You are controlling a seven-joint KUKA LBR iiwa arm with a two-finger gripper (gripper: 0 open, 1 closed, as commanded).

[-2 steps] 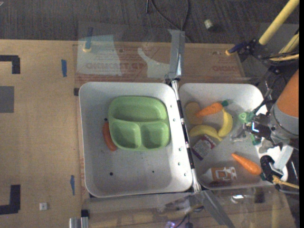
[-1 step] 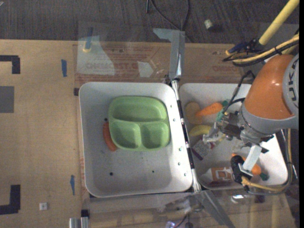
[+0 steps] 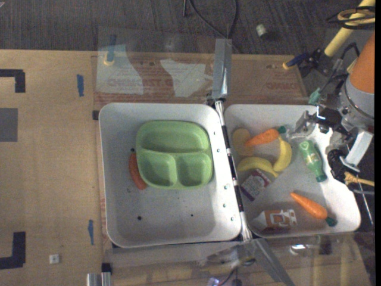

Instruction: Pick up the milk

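Note:
The milk (image 3: 277, 219) is a small white carton with an orange label, lying on its side by the front wall of the right bin (image 3: 348, 222). My gripper (image 3: 305, 123) hangs over the far right part of that bin, just above a green bottle (image 3: 312, 159) and right of an orange carrot (image 3: 263, 137). It is well away from the milk, which lies toward the front of the bin. Nothing shows as held.
The right bin also holds two yellow bananas (image 3: 269, 162), a purple box (image 3: 255, 185) and a second carrot (image 3: 310, 207) next to the milk. The left bin (image 3: 172, 219) holds a green divided plate (image 3: 174, 155) and a red-orange item (image 3: 136, 171) beside it.

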